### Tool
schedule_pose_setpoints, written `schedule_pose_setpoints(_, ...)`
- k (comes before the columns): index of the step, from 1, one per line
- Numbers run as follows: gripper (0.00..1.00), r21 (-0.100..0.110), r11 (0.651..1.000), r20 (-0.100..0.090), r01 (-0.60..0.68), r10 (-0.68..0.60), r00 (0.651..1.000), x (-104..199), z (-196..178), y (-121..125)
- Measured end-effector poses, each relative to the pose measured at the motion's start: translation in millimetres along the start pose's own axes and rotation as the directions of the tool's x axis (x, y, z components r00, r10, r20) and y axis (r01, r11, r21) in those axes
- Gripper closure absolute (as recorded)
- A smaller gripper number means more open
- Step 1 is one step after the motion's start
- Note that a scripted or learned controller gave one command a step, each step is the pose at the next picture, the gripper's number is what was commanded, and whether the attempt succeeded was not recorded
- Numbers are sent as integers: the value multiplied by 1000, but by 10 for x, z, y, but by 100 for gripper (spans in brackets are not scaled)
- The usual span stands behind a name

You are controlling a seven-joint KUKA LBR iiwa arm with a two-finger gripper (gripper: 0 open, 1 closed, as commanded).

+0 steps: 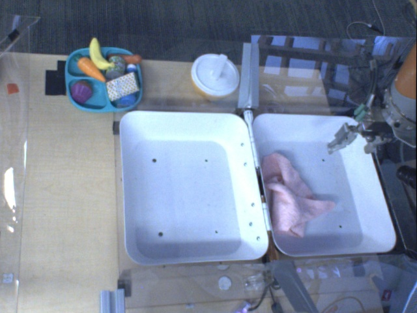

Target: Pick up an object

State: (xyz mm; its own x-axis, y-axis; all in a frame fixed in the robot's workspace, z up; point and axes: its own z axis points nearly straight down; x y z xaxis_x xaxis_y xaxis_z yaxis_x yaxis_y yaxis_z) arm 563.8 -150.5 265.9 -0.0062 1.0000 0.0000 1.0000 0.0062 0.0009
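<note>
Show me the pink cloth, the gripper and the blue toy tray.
pink cloth [290, 193]: camera view, its bunched middle.
gripper [355, 135]: camera view, midway between its fingertips.
blue toy tray [70, 83]: camera view, its left rim.

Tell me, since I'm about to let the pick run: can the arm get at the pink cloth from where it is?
Probably yes. The pink cloth lies crumpled and uncovered in the right bin, and the end effector sits over that bin's upper right part with nothing between them.
</note>
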Motion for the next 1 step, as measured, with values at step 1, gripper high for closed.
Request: schedule_pose_setpoints(1,0,-6,998,1,55,-55,998,143,1692,-4)
